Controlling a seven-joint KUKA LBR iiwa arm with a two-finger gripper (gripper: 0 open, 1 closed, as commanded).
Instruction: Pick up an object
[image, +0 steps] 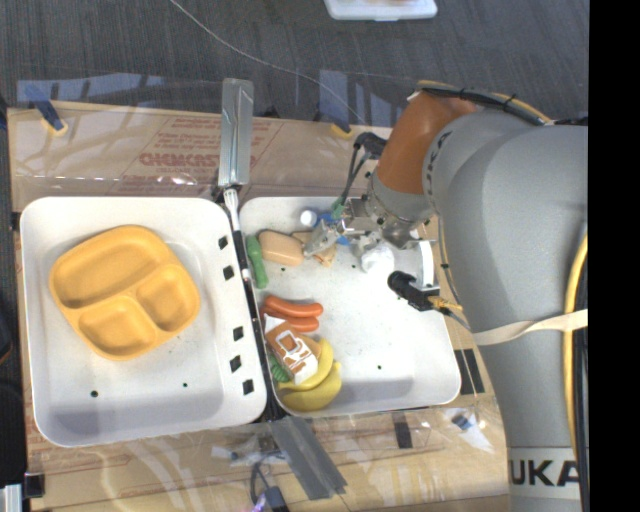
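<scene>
Camera view: two white bins on a taped, plastic-covered bench over dark grey floor. Left bin (40, 300) has a yellow tray (125, 290). Gripper (335, 235) sits at 12 o'clock in the right bin (400, 340). Hot dog (293, 312) and banana (312, 385) at 8 o'clock.

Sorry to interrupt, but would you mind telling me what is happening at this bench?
The grey arm reaches in from the right, its claw low over the back of the right bin, beside a tan food piece. A hot dog and banana lie nearer the front. The left bin holds a yellow tray.
</scene>
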